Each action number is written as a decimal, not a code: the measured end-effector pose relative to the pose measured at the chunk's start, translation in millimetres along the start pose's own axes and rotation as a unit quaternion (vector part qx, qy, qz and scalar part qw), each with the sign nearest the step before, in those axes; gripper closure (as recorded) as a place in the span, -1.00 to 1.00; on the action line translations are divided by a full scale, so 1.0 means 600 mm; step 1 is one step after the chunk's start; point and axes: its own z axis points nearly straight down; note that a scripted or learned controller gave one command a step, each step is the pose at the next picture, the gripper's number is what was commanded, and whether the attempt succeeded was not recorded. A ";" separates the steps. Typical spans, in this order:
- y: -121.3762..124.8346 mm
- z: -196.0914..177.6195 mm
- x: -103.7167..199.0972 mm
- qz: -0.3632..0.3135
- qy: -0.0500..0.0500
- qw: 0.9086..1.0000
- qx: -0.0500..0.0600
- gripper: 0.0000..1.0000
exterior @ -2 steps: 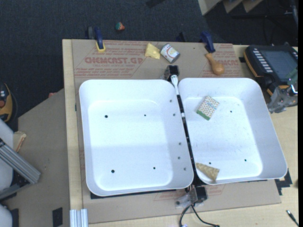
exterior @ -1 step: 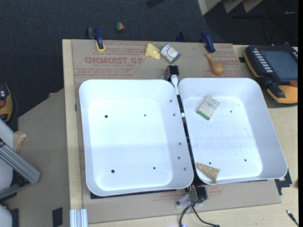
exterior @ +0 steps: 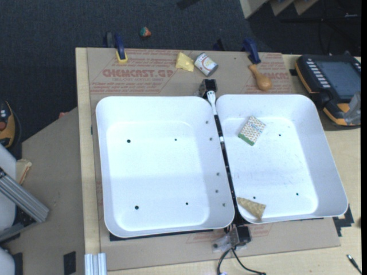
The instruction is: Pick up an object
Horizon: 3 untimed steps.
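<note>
The right bin (exterior: 321, 153) holds two objects. A small square pad with a green-dotted white face (exterior: 252, 130) lies tilted near the bin's back left. A tan wedge-shaped piece (exterior: 252, 207) rests at the bin's front left corner, beside a pale round patch. The left bin (exterior: 114, 153) shows just its white floor with a few black dots.
On the cardboard behind the bins lie a yellow wedge (exterior: 184, 62), a small boxy item (exterior: 206, 64) and a wooden-handled brush (exterior: 260, 77). Blue clamps (exterior: 120, 46) hold the board's back edge. A teach pendant (exterior: 332, 82) sits at the far right. A black strip (exterior: 221, 148) runs between the bins.
</note>
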 end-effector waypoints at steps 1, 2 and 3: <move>0.001 0.088 0.236 -0.004 0.001 1.000 0.002 1.00; 0.002 0.141 0.318 0.001 -0.001 1.000 0.001 1.00; 0.001 0.248 0.432 0.000 -0.001 1.000 0.003 1.00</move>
